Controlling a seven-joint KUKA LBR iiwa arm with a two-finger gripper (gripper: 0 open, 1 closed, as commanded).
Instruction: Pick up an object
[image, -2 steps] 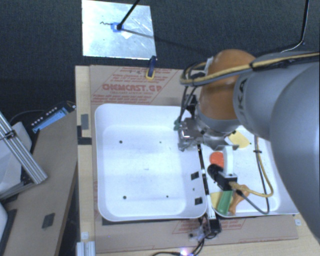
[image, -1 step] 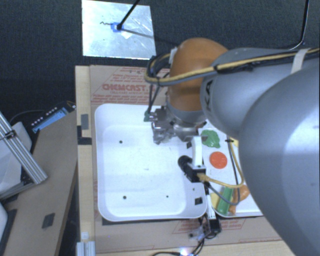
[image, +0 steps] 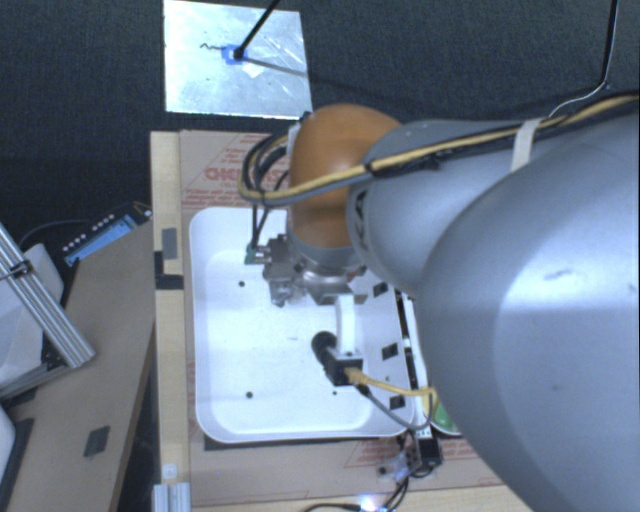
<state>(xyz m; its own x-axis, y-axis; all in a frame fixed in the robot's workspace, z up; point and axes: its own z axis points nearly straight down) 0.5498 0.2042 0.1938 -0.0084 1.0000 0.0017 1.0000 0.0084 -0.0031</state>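
The big grey arm (image: 520, 300) leans over the left white bin (image: 225, 330), orange band (image: 330, 170) uppermost; its gripper (image: 283, 287) hangs just above the bin floor.

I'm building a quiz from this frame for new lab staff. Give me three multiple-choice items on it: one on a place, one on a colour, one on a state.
1. Where is the claw?
A. over the white bin
B. over the foil sheet
C. over the wooden side table

2. What colour is the band above the wrist?
A. blue
B. orange
C. green

3. How does the foil sheet lie?
A. flat on the dark floor beyond the bin
B. rolled up inside the bin
C. wrapped round the arm

Answers: 1 A, the claw hangs above the white bin floor; 2 B, the orange band sits just above the wrist; 3 A, the foil sheet lies spread flat past the bench's far edge.
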